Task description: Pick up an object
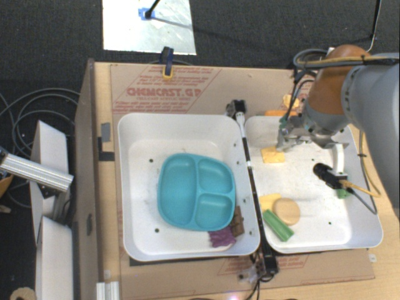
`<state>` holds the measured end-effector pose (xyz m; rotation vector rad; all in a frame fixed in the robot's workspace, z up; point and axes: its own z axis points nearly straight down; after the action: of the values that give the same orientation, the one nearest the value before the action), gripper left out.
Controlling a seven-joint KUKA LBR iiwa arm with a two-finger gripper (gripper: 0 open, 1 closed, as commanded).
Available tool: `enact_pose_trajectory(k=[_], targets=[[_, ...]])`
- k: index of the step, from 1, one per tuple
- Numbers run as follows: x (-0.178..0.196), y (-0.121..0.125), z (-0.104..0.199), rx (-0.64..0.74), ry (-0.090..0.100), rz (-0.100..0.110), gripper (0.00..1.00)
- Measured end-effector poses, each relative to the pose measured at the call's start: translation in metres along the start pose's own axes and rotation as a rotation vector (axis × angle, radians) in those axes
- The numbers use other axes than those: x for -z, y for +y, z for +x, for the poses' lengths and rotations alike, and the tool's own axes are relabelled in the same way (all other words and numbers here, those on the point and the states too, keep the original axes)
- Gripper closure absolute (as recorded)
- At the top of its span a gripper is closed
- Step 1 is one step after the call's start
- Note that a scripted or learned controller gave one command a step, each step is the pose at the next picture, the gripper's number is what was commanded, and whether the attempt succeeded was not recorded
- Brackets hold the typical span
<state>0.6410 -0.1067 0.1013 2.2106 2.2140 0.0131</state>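
My gripper (282,144) hangs low at the far left of the right bin (369,230), just above a pale yellow block (272,157) and close to touching its far edge. Nothing shows between its tips. Nearer the front of this bin lie a tan round piece (288,211), a yellow piece (269,200) beside it, and a green stick (277,225). An orange piece (274,112) sits at the bin's far rim, behind the gripper.
The left bin (134,167) holds a teal divided plate (196,191), with a purple piece (220,237) and a brown piece (237,225) at its front right. The wall between the two bins (249,167) runs just left of the gripper.
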Motion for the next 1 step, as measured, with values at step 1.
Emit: enact_pose_trajectory(k=[1], targets=[[0.119,-0.0457,-0.0261,-0.003,0.001,0.007,1.0]])
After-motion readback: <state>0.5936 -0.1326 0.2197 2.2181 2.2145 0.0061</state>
